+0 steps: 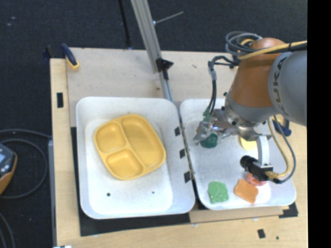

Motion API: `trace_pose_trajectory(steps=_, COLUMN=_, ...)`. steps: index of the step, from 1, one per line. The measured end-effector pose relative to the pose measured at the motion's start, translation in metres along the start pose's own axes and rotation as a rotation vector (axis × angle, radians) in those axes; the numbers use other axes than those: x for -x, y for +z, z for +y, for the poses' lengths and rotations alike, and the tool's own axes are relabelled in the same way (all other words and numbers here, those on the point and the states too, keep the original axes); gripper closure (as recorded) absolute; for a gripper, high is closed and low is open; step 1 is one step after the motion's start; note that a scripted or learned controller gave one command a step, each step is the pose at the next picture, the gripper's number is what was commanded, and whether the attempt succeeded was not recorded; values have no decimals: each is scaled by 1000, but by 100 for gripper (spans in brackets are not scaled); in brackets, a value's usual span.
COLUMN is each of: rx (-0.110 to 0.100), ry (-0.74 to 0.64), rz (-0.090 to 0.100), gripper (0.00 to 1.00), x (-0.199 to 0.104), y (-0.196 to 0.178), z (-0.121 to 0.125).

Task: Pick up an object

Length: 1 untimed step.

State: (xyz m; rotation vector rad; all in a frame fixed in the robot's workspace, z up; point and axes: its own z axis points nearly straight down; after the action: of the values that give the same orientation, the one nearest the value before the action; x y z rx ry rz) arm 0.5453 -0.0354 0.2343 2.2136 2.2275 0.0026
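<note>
My gripper [206,133] hangs low over the left part of the right bin [227,161]. A small dark green object [210,142] sits right under its tip, partly hidden by it. Whether the two touch is unclear. At that bin's front edge lie a light green piece [217,191] and, to its right, an orange block [246,190]. A pinkish red object [255,179] lies just behind the orange block. A pale yellow object [249,143] peeks out from beneath the arm's wrist.
The left bin [90,190] holds a yellow divided plate [129,145]. A metal pole [147,32] slants up from between the bins at the back. The grey and orange arm [258,87] covers the rear right of the right bin, with cables [284,159] looping down.
</note>
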Motion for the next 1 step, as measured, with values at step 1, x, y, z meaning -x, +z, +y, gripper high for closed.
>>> trace_pose_trajectory(steps=1, rx=2, ry=-1, rz=1, gripper=100, x=-46, y=-12, z=26)
